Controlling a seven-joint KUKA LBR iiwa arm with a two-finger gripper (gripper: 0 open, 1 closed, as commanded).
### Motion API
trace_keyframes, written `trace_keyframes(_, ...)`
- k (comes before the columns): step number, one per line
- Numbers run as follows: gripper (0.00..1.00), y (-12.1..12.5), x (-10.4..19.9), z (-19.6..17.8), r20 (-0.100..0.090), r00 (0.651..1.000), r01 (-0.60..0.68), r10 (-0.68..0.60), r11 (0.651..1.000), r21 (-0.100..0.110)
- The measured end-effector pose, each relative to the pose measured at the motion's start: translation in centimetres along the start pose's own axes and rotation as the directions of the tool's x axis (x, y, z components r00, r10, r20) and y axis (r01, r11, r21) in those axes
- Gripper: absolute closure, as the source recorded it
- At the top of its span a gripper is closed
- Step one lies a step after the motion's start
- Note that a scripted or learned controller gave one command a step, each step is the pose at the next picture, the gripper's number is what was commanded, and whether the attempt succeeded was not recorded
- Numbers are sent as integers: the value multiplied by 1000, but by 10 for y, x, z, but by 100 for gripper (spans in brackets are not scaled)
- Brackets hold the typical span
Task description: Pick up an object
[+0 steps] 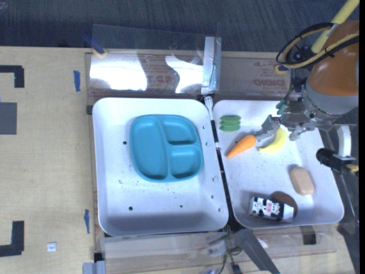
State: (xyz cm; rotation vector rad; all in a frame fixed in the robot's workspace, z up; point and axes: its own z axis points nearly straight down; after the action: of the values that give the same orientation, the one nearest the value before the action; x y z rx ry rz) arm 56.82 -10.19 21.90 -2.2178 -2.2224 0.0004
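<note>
- Whether the jaws of the gripper (272, 131) are spread or closed, I cannot tell; the metal tool is low over the right bin (331, 213), just above a yellow banana-shaped toy (274, 143), and its tip seems to be at the toy's upper end, but no object shows clearly between the parts.
- An orange carrot toy (241, 145) lies just beside the yellow toy, on its left, pointing down toward the wall between the bins.
- A small green ridged piece (230, 123) lies near the top left corner of the right bin, above the carrot.
- A beige oval object (302, 181) rests lower right in the same bin, well apart from the gripper.
- A black-and-white spotted can (269, 208) lies on its side near the front wall, touching a brown round object (287, 199) behind it.
- The left bin (108, 170) holds a blue divided tray (166, 147) in its upper middle, lying flat; small dark specks are scattered on the white floor around it.
- Both bins sit side by side on a light wooden bench (43, 181) with black marks and pieces of blue tape.
- Behind the bins stands a cardboard wall with a shiny clear sheet (145, 73), and beyond it is a dark blue-grey carpet (171, 4).
- The arm (336, 79), with its orange band, and yellow and black cables come in from the upper right.
</note>
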Motion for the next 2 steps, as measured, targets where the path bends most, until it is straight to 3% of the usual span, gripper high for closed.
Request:
trace_keyframes(1,0,23,11,110,-2,991,-136,136,991,-9)
trace_keyframes(2,100,21,9,103,-1,990,-140,140,990,-4)
